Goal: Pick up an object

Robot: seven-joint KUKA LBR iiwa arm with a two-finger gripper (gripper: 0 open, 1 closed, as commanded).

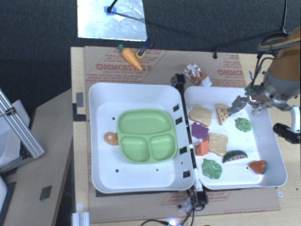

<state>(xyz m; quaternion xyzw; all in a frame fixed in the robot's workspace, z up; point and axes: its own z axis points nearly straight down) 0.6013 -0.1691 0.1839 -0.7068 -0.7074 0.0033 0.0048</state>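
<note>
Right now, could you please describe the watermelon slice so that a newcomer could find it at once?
Look in the right bin, near its front edge. The watermelon slice lies between a green leaf and a strawberry; its dark rind over red flesh sets it apart.

A grey robot arm with an orange band above its wrist reaches in from the right, its claw angled down and leftward, held low.

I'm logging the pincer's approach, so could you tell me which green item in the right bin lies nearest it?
The small green floret, alone near the far right; the larger leafy green piece lies at the near edge.
</note>
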